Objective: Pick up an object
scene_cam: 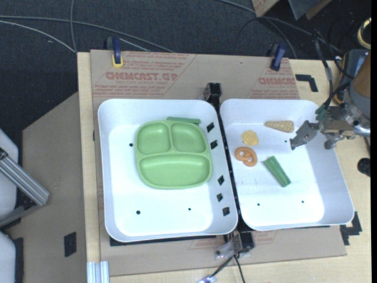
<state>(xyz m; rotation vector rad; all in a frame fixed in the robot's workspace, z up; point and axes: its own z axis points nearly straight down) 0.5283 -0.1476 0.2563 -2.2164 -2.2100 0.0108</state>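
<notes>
In the right bin (330, 214) lie a green stick (276, 171), an orange pretzel (246, 155), a round yellow piece (250, 138) and a tan cracker (279, 125). My gripper (313, 140) hangs over the bin's upper right part, to the right of the cracker and apart from every object. It is open, its two dark fingers spread with nothing between them. The left finger (300, 135) points toward the bin's middle.
A green divided plate (174, 155) sits in the left bin (118, 211), with a flat green strip (184, 121) behind its far edge. A black divider (219, 152) separates the bins. Clamps and cables lie along the board's far edge.
</notes>
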